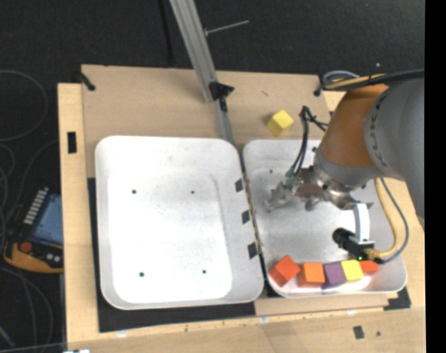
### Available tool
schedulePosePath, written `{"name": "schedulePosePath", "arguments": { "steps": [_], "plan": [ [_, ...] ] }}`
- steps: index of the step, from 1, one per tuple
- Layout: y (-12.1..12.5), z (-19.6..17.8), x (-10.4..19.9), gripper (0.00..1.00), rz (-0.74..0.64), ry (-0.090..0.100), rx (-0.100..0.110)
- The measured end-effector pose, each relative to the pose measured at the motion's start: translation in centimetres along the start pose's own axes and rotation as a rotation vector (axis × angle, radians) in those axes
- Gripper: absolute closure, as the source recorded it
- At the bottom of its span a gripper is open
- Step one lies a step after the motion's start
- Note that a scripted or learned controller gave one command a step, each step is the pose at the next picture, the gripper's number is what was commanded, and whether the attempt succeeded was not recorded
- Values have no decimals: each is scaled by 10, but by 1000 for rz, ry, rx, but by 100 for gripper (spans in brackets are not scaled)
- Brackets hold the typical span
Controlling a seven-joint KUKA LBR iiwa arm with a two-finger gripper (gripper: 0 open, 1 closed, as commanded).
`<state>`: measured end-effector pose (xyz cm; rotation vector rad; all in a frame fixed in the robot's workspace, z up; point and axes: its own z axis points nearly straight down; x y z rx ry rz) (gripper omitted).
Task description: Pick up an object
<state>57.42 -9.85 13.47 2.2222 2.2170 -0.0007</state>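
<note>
My gripper (pixel 282 195) hangs over the upper left part of the right bin (pixel 296 230), with the grey arm and its orange band (pixel 352 123) reaching in from the right. Nothing shows between its fingers. Along the near edge of the right bin lies a row of blocks: a red-orange block (pixel 285 269), an orange block (pixel 311 273), a purple block (pixel 333 273), a yellow block (pixel 352 271) and a small red piece (pixel 369 266). They lie well below the gripper. A yellow cube (pixel 280 122) sits on the bench beyond the bins.
The left bin (pixel 168 219) is to the left of the gripper. A slanted metal post (pixel 197 46) rises behind the bins. Cables and a handheld pendant (pixel 39 230) lie off the bench at the left.
</note>
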Motion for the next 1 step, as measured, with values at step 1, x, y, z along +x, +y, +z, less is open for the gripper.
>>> {"name": "schedulePosePath", "arguments": {
  "steps": [1],
  "plan": [
    [-46, -115, 25, 0, -6, 2, -7]
  ]
}}
